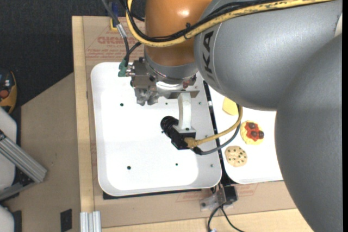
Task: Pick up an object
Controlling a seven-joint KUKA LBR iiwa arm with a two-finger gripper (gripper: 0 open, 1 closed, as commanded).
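Note:
My gripper (143, 96) hangs over the far part of the left white bin (117, 168), low above its floor, under the orange wrist band. I see nothing held in it. The objects lie in the right bin (261, 174): a yellow piece (230, 107) partly hidden by the arm, a small yellow round with red topping (252, 132), and a tan cookie with dark chips (236, 155). All three are to the right of the gripper, across the wall between the bins.
The big grey arm covers most of the right bin and the far right of the bench. The brown bench edge (81, 117) runs along the left bin's left side. A cable and a small black clip (225, 194) sit at the front between the bins.

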